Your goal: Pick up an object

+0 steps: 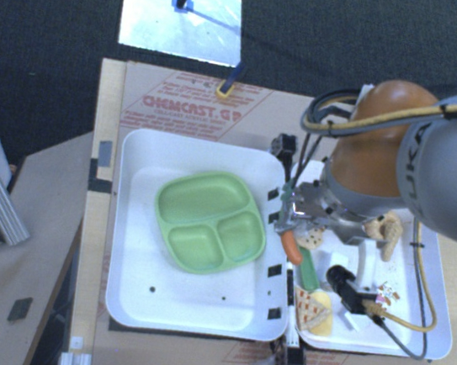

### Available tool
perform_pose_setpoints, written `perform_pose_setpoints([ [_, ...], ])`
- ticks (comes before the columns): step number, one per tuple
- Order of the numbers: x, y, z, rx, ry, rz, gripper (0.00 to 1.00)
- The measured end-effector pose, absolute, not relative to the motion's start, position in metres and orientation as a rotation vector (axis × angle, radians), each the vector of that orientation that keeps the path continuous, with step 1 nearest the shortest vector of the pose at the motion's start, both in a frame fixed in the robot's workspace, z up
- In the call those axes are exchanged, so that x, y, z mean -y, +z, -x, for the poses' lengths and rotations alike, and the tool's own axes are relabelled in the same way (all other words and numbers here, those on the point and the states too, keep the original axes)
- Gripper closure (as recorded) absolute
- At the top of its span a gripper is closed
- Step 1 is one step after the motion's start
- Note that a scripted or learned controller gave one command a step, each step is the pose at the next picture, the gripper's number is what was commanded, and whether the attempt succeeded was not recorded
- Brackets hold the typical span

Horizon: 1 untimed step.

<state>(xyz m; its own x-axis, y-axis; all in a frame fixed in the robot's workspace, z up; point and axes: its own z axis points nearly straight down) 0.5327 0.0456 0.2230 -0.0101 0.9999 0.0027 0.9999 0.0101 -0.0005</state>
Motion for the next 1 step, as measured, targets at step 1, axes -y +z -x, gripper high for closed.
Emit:
perform_pose_setpoints([
  [1,-0.0881,0.2248,-0.5318,2.232,-0.004,2.21,1.0],
])
